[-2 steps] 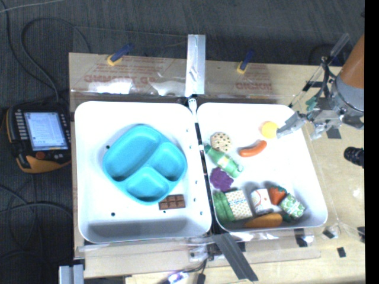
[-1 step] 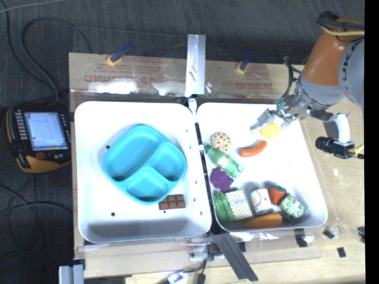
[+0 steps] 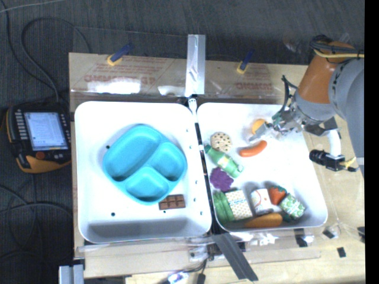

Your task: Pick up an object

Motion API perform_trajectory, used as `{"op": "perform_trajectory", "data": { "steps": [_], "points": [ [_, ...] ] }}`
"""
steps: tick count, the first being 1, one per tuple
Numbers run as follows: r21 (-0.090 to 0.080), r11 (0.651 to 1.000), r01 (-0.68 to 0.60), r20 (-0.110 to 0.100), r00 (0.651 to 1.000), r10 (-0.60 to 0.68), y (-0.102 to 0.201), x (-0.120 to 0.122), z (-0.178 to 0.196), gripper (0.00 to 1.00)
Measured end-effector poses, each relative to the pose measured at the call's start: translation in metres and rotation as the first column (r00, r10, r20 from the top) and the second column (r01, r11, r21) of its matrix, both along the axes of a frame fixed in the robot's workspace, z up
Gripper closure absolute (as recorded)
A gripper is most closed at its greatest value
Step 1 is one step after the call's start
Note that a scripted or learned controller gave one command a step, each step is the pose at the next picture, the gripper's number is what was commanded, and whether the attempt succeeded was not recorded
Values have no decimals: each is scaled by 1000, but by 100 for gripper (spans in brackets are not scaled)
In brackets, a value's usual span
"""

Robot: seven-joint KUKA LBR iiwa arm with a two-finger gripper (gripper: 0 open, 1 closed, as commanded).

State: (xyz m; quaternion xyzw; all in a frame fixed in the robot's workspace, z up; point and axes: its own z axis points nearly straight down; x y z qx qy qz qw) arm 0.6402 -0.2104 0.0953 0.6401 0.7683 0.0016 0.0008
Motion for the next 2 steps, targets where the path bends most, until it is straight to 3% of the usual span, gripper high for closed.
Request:
{"op": "perform_trajectory", "data": {
  "steps": [1,2],
  "points": [
    [-7,1000,4,5,1000,-4,28,-26,-5,0],
    [14,1000,8,-16,1000,-7,-2,28,-4,0]
  ]
}}
